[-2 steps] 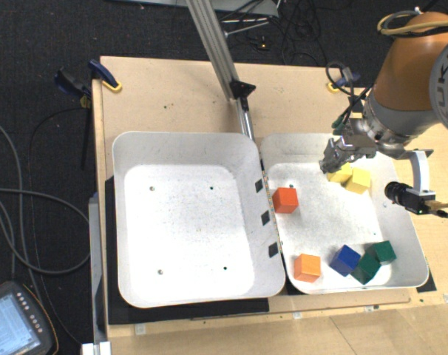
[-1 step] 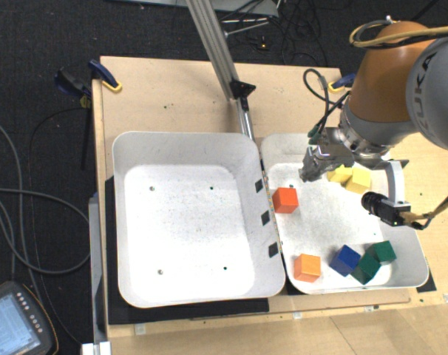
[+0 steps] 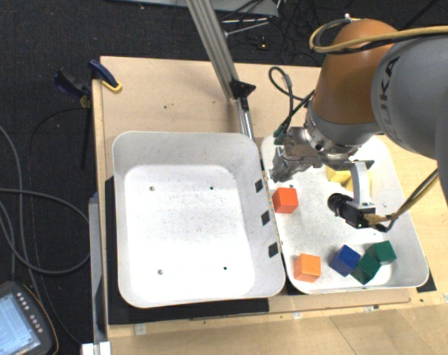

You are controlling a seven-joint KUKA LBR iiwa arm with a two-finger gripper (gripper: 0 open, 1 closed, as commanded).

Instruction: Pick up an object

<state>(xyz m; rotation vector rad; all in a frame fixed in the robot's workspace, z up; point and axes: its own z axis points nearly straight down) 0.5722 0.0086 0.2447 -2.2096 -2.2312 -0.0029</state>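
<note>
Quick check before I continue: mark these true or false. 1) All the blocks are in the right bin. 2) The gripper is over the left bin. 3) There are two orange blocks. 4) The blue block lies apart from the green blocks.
1) The blocks all lie in the right bin: true.
2) The gripper is over the left bin: false, it hangs over the right bin, above the upper orange block.
3) Two orange blocks: true, the lower orange block sits nearer the front.
4) The blue block lies apart from the green blocks: false, they are bunched together.

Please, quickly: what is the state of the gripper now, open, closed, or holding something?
Gripper: cannot be told; it hangs over the right bin, just above the red-orange block.
</note>
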